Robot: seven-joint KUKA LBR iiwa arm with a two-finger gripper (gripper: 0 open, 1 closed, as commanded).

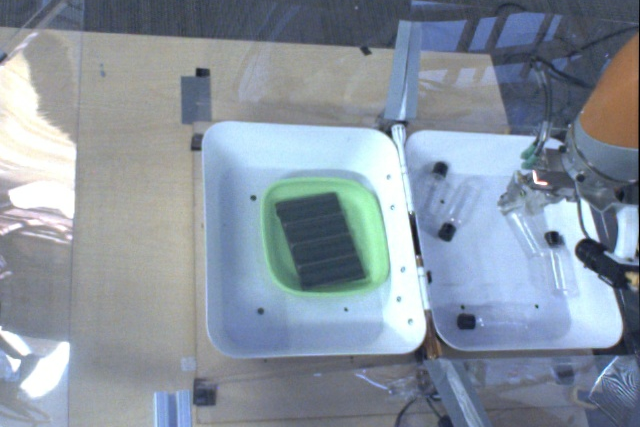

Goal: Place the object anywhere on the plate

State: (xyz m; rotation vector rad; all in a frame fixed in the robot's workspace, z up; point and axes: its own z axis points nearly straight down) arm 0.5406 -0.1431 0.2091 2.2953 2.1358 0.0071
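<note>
A green square plate (272, 233) lies in the left bin (225, 215). On it rests a dark grey ribbed block (320, 240). Several clear vials with black caps lie in the right bin (480, 150): one at the left (455, 203), one along the front (500, 319), one at the right (558, 267). My gripper (524, 197) hangs over the right bin's middle right, just up and left of the right vial. The grey arm with its orange band (612, 105) comes in from the right edge. I see nothing held between the gripper's tips.
The two white bins sit side by side on a wooden bench, split by a metal rail (403, 80). Cables (545, 65) trail behind the arm at the back right. A shiny plastic sheet covers the bench's left side.
</note>
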